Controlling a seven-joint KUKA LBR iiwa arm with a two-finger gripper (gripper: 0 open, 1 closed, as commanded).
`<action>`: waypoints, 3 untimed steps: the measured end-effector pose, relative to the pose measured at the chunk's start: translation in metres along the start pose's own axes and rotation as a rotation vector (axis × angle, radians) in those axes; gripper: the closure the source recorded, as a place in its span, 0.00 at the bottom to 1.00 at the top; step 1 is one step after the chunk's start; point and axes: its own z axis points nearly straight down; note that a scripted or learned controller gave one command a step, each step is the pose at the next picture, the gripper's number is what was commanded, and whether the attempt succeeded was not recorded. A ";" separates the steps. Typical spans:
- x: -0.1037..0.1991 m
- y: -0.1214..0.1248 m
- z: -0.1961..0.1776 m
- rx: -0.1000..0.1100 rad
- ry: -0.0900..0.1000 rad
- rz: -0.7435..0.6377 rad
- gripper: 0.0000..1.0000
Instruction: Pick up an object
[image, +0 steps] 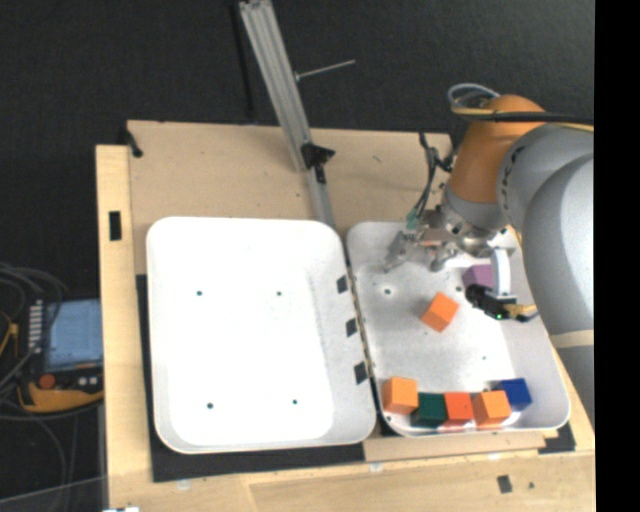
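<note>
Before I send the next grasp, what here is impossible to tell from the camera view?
- Gripper: too small and blurred to read its state.
- Purple object: partly hidden by the arm.
- Green block and neighbours: crowded at the right bin's rim, so gaps are unclear.

**Around the bins**

The right bin (400, 335) lies beneath the fingers (397, 254), its bare floor spreading below them in the view. The left bin (245, 330) sits just left of the fingers, with small dark clips (352, 328) along the seam between the two bins. A black mat (143, 300) shows at the left bin's far edge. The wooden bench (220, 170) bears both bins. A slanted metal rail (285, 90) rises up and left of the fingers. Well apart to the left, off the bench, rest a pendant (70, 335) and cables (20, 290).
</note>
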 end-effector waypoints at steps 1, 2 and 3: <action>-0.001 0.001 -0.014 -0.005 -0.002 -0.001 1.00; -0.004 -0.003 -0.060 -0.009 0.003 0.000 1.00; 0.004 -0.005 -0.119 -0.011 0.002 -0.004 1.00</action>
